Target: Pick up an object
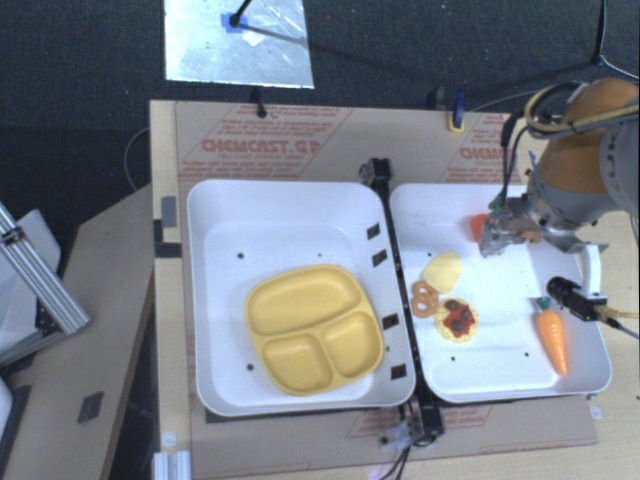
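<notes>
Two white bins sat on the bench; gripper [497, 236] hovered in the right bin [500, 368], an orange object [479, 227] touching its left side; whether it was gripped, couldn't tell.

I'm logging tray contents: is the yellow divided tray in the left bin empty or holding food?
Empty: all three compartments of the yellow tray show bare yellow plastic.
</notes>
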Controlling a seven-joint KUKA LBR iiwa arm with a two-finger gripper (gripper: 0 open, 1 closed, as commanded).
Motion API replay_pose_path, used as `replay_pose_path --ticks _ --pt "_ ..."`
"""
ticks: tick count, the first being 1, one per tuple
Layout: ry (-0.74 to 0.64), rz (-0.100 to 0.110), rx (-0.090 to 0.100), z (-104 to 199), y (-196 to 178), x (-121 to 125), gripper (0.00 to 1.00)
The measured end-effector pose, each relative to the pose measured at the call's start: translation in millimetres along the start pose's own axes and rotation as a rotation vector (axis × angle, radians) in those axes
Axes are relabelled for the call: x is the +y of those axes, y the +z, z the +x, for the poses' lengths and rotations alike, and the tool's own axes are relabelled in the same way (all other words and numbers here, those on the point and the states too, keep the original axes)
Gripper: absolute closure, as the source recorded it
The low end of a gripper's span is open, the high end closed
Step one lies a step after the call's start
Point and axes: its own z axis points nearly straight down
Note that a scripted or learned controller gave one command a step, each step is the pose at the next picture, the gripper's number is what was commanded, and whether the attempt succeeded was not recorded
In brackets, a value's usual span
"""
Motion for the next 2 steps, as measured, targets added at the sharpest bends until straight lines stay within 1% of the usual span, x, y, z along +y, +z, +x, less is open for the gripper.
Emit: replay_pose_path --ticks 1,2 --pt "-0.005 -0.002 0.000 4 -61 8 1.00" --pt "-0.005 -0.002 0.000 4 -115 9 1.00"
